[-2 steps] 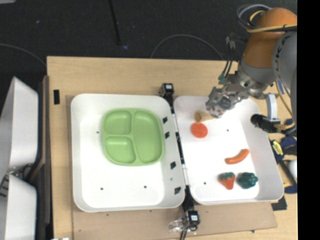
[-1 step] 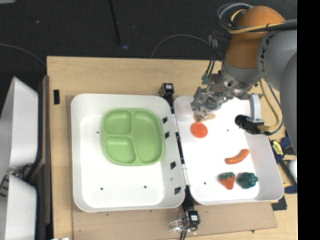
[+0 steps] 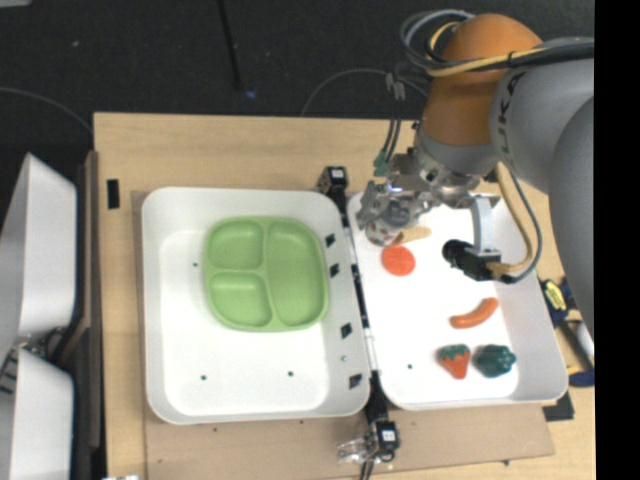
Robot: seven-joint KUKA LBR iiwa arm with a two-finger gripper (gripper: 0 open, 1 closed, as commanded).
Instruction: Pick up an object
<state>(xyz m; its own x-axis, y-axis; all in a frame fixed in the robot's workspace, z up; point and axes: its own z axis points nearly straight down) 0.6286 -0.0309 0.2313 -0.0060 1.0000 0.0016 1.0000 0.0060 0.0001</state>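
A: What's on your bench, biggest first?

B: You've got 2 white bins side by side. The left bin (image 3: 170,368) holds a green divided plate (image 3: 267,272).

A: And the right bin (image 3: 420,343)?

B: The gripper (image 3: 388,213) sits low at its far left corner, just beside a pale piece (image 3: 414,235). You can't tell how its fingers stand.

A: The pickable things?

B: An orange sausage (image 3: 474,314) mid-right, a teal lump (image 3: 494,361) near a strawberry (image 3: 455,359) at the front, and an orange-red round (image 3: 399,260) just below the gripper.
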